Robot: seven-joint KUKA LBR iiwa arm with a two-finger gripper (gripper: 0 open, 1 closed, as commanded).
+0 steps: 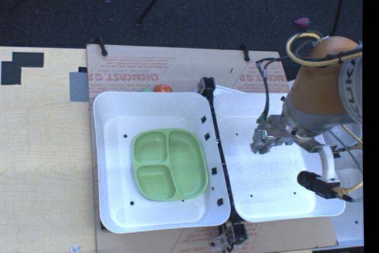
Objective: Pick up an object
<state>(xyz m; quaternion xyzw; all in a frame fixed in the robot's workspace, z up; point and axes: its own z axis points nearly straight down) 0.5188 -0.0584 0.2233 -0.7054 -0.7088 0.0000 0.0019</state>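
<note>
Basically the bench [47, 145] carries two shallow white bins side by side, and the left bin [112, 109] holds the one clear candidate for picking, a green divided plate [170, 164], lying flat near the bin's middle. The right bin [278, 210] has the arm [323, 89] hanging over it, grey with the orange band, reaching in from the right. The gripper [260, 144] sits low over the right bin's upper left part, near the divider between bins but well apart from the plate; cannot tell its claw state from this angle, too small and dark. Judgement: the step in hand is the approach, nothing gripped yet. To do it well the arm should cross the divider into the left bin and come down on the plate's rim or one of its ridges, since a flat plate offers little else to pinch; a centre descent would likely just press on it. Plate looks pale lime green, rounded-square, three compartments, one long on the right and two smaller on the left, raised lip, smooth plastic, probably light and slippery. A small orange-red object [162, 89] peeks behind the left bin's far wall, outside it.
</note>
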